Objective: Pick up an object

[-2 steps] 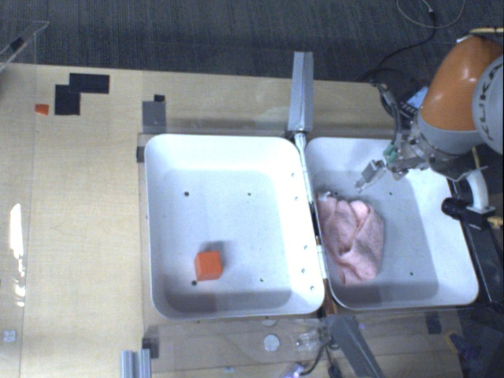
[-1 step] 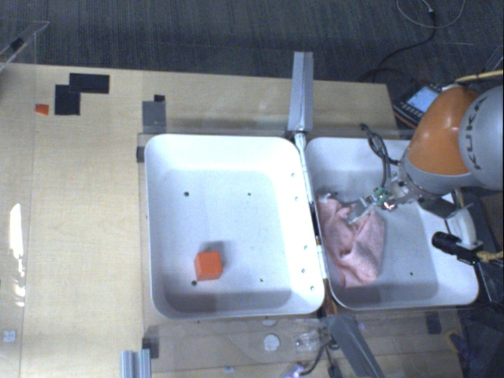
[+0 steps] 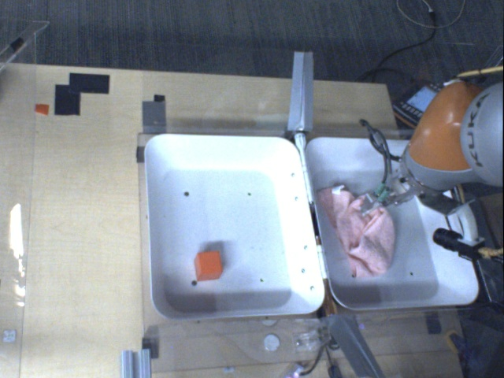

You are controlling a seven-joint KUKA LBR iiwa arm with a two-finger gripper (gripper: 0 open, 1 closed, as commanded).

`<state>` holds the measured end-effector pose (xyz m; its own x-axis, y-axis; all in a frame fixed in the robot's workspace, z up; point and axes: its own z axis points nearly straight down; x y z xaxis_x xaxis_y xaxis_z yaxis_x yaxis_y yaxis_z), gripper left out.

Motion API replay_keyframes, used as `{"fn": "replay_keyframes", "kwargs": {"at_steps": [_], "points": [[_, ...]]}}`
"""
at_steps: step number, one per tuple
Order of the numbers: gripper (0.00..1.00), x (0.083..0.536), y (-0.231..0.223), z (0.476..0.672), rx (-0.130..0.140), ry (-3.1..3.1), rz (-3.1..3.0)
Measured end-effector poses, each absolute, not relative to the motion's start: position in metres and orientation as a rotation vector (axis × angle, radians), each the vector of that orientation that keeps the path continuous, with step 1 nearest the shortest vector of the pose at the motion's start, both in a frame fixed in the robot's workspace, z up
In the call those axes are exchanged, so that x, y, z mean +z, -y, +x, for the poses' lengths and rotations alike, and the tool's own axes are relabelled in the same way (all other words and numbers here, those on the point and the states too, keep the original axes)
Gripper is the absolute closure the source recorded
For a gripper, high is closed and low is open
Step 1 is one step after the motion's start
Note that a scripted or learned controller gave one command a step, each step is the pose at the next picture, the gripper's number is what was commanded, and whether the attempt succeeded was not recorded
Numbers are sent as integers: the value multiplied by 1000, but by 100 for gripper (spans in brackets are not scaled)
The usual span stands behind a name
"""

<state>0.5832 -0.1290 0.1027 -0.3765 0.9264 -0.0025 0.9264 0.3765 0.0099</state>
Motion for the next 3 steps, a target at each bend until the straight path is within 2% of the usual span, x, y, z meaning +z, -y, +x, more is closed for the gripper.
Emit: {"fn": "replay_keyframes", "kwargs": {"at_steps": [1,2,3], "points": [[100,219,92,622,4,-2477,1923],[0,219,92,622,4,-2477,1924],[0,99,127,638,8,-2477,1918]]}}
